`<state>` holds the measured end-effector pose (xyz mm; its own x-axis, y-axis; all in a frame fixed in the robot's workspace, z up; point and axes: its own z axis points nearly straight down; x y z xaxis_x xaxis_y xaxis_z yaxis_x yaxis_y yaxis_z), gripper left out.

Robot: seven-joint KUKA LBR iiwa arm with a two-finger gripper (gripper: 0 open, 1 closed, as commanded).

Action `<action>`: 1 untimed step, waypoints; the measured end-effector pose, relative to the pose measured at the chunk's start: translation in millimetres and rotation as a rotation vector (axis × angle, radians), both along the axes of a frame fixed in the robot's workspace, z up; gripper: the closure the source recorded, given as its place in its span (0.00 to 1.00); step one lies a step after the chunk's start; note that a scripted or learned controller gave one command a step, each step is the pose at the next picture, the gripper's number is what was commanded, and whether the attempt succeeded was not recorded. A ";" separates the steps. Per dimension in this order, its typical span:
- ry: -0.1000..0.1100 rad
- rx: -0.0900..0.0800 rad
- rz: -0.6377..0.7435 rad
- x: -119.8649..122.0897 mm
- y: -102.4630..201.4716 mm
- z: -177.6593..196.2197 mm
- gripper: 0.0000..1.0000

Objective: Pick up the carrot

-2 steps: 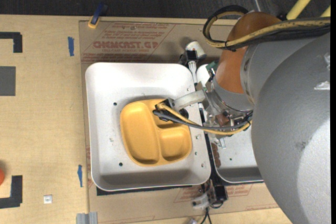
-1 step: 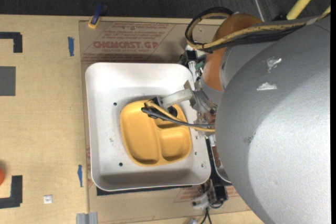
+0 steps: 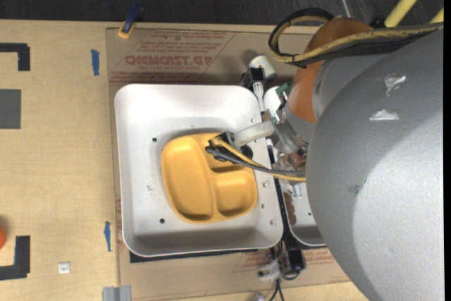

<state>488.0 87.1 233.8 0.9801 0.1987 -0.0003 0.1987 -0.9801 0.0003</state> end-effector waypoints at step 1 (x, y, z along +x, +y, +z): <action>-0.001 0.000 0.003 42.2 -8.9 28.5 1.00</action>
<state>530.3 78.2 262.3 0.9795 0.2012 0.0008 0.2012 -0.9795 0.0004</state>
